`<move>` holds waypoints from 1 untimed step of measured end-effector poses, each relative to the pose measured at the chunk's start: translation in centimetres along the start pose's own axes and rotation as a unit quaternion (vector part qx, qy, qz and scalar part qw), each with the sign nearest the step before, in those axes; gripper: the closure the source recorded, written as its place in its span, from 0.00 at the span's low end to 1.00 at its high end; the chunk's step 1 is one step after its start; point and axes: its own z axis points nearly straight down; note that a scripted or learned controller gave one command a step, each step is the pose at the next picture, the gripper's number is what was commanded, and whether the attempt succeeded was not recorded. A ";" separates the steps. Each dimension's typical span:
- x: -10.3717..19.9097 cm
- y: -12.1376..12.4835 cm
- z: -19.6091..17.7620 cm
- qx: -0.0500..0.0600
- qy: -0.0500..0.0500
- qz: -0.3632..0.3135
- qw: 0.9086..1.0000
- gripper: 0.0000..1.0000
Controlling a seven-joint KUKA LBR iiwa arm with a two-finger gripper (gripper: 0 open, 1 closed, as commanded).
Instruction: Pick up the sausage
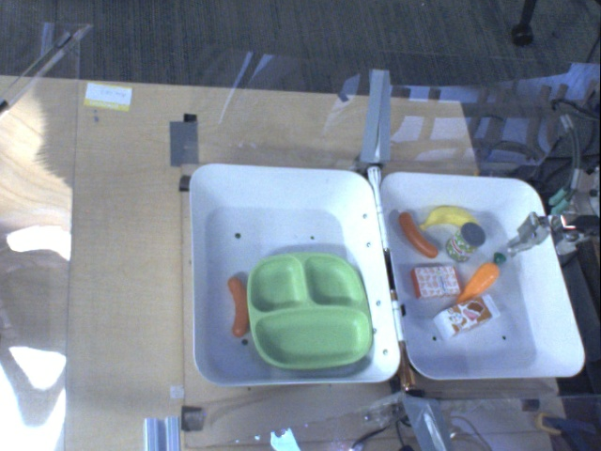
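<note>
sausage (418,234) lies near right bin (554,346) back-left corner; gripper (528,231) hovers by right edge, claw state unclear, positioned for approach.

Pale wooden bench (113,252), dark grey carpet (282,17) beyond, bright glare at left

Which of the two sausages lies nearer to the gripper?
The sausage in the right bin, beside the banana, is nearer the gripper. The other sausage lies left of the green plate.
</note>
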 end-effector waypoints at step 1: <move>-2.0 2.4 18.4 -0.003 -0.001 0.017 1.000 0.00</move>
